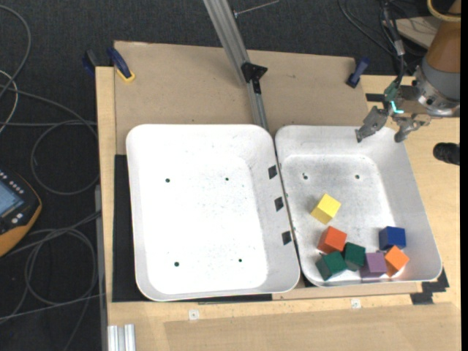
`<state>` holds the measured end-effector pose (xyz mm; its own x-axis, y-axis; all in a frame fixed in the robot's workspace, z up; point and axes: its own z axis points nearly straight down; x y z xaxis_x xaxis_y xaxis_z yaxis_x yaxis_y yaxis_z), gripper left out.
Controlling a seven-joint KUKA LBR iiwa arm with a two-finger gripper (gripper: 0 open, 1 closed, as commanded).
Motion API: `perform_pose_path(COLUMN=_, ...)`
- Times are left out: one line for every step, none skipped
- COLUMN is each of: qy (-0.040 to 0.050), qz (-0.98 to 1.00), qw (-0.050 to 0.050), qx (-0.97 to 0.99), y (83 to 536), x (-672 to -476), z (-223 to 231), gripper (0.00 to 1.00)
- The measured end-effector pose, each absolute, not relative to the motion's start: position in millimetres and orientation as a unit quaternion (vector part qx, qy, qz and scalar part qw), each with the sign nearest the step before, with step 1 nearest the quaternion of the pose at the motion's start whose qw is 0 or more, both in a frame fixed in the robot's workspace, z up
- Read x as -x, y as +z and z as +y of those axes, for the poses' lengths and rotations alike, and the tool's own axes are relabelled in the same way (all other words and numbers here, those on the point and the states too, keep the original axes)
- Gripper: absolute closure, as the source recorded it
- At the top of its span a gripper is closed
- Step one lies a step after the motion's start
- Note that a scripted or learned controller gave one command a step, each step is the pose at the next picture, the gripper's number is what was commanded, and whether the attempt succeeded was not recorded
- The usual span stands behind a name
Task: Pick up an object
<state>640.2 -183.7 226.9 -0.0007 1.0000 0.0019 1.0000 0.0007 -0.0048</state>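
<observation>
In the camera view we see our gripper (383,129) hanging over the far right corner of the right bin (409,189), fingers spread apart with nothing between them. Below and nearer the camera from it lies a yellow cube (326,208), well apart. Farther still from the gripper, a red-orange cube (333,238), two green cubes (344,259), a purple cube (375,264), an orange cube (396,259) and a blue cube (392,237) cluster together. The left bin (146,196) sits well away.

Single fixed camera above bench (219,72), angled down, both white bins (146,196) in frame
</observation>
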Motion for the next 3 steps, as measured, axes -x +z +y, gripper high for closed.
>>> perform_pose_path(qy=0.0005, qz=-0.708, qw=0.000, qx=0.706, y=229.7, x=-641.0, z=-183.9, gripper=0.00)
perform_pose_path(qy=0.0018, qz=-0.707, qw=0.002, qx=0.707, y=176.2, x=-644.1, z=-193.3, gripper=0.00)
perform_pose_path(qy=0.0020, qz=-0.707, qw=0.003, qx=0.707, y=120.2, x=-633.2, z=-190.8, gripper=0.00)
